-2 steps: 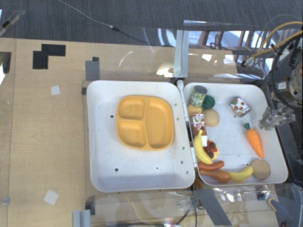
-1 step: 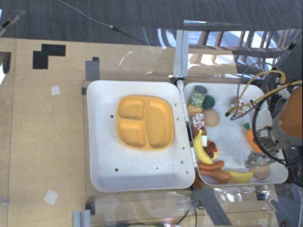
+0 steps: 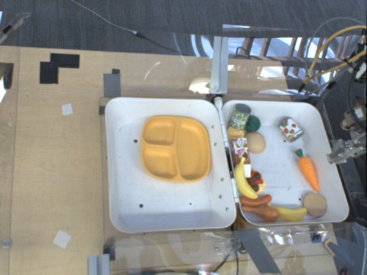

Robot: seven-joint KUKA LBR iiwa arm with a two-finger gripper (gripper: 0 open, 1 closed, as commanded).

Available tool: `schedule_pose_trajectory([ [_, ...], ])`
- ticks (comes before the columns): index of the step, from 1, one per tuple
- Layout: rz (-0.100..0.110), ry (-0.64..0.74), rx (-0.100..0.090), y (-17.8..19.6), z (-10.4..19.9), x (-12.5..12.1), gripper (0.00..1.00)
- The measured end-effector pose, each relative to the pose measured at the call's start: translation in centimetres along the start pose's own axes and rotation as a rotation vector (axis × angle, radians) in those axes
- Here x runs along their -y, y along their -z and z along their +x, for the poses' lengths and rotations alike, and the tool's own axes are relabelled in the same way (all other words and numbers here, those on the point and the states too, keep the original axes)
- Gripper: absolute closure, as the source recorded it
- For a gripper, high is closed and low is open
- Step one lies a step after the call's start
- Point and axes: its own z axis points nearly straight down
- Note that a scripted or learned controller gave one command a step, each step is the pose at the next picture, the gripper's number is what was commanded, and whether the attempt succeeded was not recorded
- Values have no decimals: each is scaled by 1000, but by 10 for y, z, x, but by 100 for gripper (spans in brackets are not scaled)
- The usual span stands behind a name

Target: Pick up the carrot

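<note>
A wooden desk (image 3: 51, 171) is carrying two shallow white bins side by side; the left bin (image 3: 123, 211) is holding a yellow divided plate (image 3: 175, 148), seemingly a drop-off spot; the right bin (image 3: 330, 153) is serving as the stock, with toy food crowding its left wall and front edge; the carrot (image 3: 308, 170) is lying alone toward the right wall, green top pointing away; the end effector (image 3: 346, 151) is hanging just beside the bin's right rim, near the carrot; whether it is spread or pressed together is impossible to tell.

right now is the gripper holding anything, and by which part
Nothing is held. The carrot lies loose in the right bin, and the gripper sits beyond that bin's right rim.
</note>
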Motion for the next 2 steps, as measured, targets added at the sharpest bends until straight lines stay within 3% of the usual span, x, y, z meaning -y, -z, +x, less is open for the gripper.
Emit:
schedule_pose_trajectory([
  [1, -19, 231, 11, -150, -1, -41, 100],
  [2, 1, 296, -2, 19, -15, -34, 100],
])
